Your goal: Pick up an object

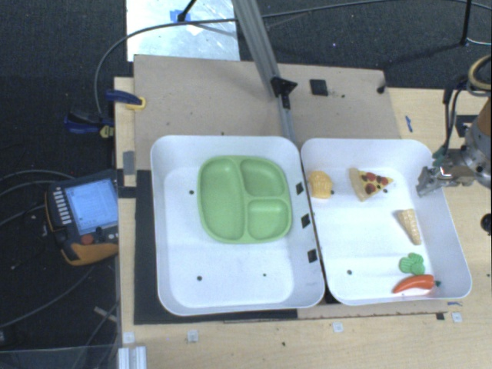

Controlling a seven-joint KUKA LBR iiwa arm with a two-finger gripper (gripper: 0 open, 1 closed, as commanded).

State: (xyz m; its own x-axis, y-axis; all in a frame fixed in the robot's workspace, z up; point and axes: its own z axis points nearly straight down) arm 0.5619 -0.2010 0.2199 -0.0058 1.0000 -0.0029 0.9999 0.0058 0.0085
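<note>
The right bin (361,283) holds several toy foods: a yellow bun-like piece (320,184) by its left wall, a pizza slice (370,183), a cream cone (410,225), a green broccoli piece (411,264) and a red-orange chilli (413,284) at the front right. My gripper (432,179) hangs at the right bin's far right rim, to the right of the pizza slice and apart from it. Nothing shows between its fingers.
The left bin (177,275) carries a green divided plate (245,198). A slanted metal pole (257,37) runs down to the bins' back edge. A teach pendant (83,215) lies left of the bench. Cables trail on the floor.
</note>
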